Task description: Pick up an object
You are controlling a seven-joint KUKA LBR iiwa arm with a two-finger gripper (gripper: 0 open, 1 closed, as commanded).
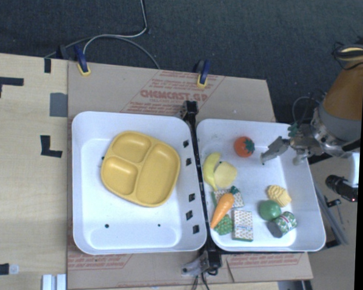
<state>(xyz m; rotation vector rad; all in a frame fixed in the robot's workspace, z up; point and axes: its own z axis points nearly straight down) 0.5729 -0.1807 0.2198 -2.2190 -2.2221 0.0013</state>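
On the tabletop (23, 163), the left white bin (82, 184) holds a yellow divided plate (140, 168), lying flat and slightly turned. A black hinge strip runs between this bin and the right white bin (307, 239).

Against the right bin's left wall sit a pale yellow fruit (219, 172) and, just below it, a toy carrot (222, 208) pointing down-left, its green top touching a small patterned packet. A boxed carton (243, 225) lies beside the carrot's tip. Farther up, alone on the bin floor, is an orange-red tomato-like toy (244, 146). Near the bin's right wall are a yellow corn piece (278, 194), a green round toy (269, 209) and a small can (284, 223), the last two touching.

The arm enters from the right, its orange band above the wrist, leaning down-left over the bin's upper right corner. The claw (273, 151) hangs just right of the tomato toy, apart from it, with nothing visibly between its fingers; how wide they stand I cannot tell.
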